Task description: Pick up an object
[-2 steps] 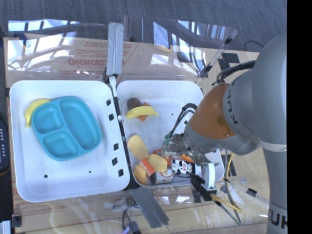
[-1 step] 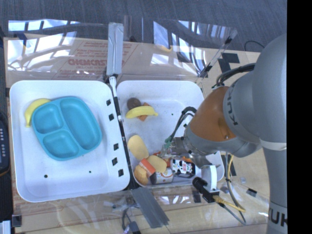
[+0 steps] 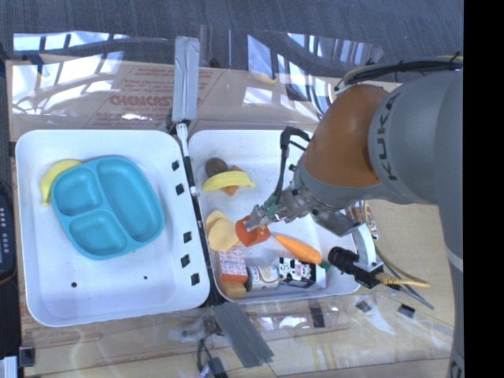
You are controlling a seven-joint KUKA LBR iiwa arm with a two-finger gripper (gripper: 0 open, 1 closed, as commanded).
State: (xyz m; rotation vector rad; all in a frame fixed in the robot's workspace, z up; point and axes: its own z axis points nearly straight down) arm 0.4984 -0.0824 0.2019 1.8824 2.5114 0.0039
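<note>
Well, from the one camera looking down on the bench, the grey arm with its orange band [image 3: 346,136] reaches in from the right and over the right-hand shallow white bin [image 3: 236,144], and its two-finger gripper [image 3: 256,225] is down among the toys there. The tip sits right at a small red-orange plastic piece [image 3: 250,235], touching it or very nearly, but I can't make out whether the fingers are spread or closed, nor whether anything sits between them. So I'd judge the pick is at the reach-and-grasp stage: the approach looks done, the lift has not yet happened, and nothing is clear of the bin floor. Around that spot lie an orange toy carrot [image 3: 299,248] just beside it, a yellow toy banana [image 3: 228,181] with a small brown lump [image 3: 216,166] above it, pale yellow chip-like pieces [image 3: 220,231], and a small printed bottle lying on its side [image 3: 283,275] along the near wall. The left-hand white bin [image 3: 47,290] holds a blue divided plastic plate [image 3: 110,205] with a second yellow banana [image 3: 53,173] tucked by its edge, well apart from the gripper.
</note>
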